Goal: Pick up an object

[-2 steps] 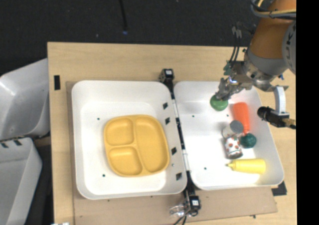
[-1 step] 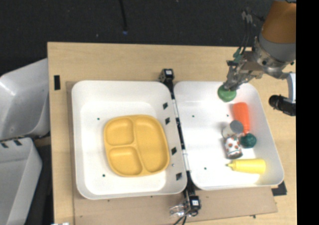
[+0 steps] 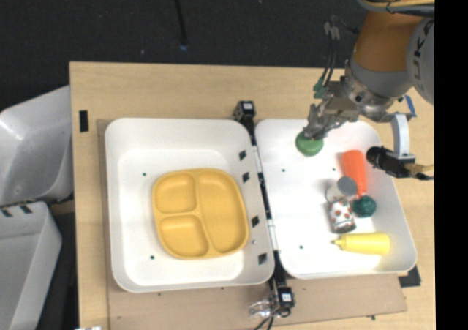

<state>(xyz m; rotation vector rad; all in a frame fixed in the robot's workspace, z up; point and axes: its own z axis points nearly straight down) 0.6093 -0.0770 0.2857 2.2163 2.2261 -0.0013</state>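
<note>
Green object [image 3: 309, 145] beneath gripper [image 3: 316, 129]

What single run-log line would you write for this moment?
arm: over right bin | gripper: at green object, grasp unclear | left bin: yellow divided tray | pick: unconfirmed

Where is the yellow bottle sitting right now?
The yellow bottle lies on its side in the right bin, near its front edge, just below the small red-and-white can and the dark green ball.
</note>
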